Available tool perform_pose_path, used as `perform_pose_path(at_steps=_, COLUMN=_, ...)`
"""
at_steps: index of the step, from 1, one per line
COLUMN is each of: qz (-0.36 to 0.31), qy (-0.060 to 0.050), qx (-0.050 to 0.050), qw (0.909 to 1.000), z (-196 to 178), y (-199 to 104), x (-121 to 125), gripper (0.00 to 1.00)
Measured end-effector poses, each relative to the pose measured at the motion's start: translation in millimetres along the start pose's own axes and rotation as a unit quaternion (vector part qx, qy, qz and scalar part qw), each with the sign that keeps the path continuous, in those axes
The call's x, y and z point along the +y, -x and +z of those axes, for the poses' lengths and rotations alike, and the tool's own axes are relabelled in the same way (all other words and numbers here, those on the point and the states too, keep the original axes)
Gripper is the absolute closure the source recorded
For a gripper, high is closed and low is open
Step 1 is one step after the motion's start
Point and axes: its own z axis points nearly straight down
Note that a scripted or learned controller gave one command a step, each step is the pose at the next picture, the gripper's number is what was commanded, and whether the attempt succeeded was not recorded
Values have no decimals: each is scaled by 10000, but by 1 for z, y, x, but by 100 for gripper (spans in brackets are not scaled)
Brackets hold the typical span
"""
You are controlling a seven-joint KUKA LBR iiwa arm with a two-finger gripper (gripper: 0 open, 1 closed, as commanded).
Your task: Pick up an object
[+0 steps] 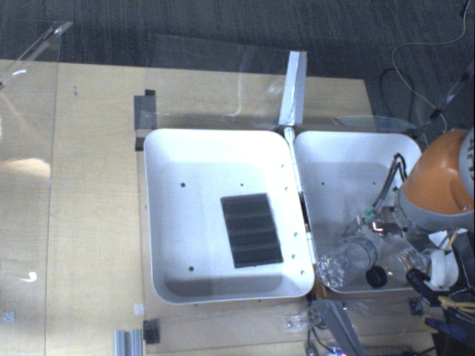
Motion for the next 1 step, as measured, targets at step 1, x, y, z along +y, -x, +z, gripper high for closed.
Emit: perform_pose_path(at_steps=1, qz=-290, qy=-72, qx=20, qw=9996, z=-3, y=-46, x=-5, gripper=0)
